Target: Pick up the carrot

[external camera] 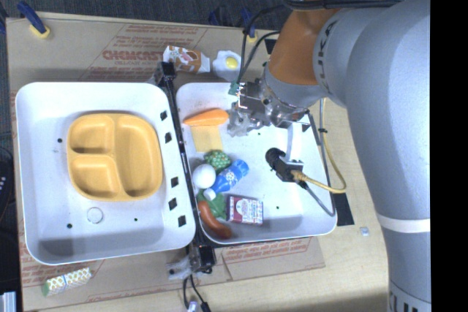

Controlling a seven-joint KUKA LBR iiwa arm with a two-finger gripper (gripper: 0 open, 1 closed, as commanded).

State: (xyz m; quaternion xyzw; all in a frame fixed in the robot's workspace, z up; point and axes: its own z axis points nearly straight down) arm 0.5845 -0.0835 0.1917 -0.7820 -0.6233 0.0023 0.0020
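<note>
- Carrot (205, 116): orange wedge lying in the upper left of the right bin (322, 219), close to the bin's left wall, its lower edge touching or overlapping a pale yellow cheese-like slab (206, 137).
- Gripper (241, 120): low over the same bin, just right of the carrot's thick end. Jaw state: cannot tell; the metal hardware there is blurred and cluttered.
- Step in hand (judgement): approach/alignment for the grasp. The carrot lies flat on the bin floor, not seen between any fingers, so not yet picked.
- Next move calls for (judgement): shifting slightly left to centre over the carrot, closing across its narrow width, then a straight lift.
- Risk: the slab may come along or get nudged; the left wall limits room on that side.
- Other contents sit lower in the bin, apart from the carrot: green vegetable (216, 159), white ball (203, 176), blue bottle (230, 175), red box (245, 210).
- Left bin (44, 230) holds a yellow divided tray (115, 155).
</note>
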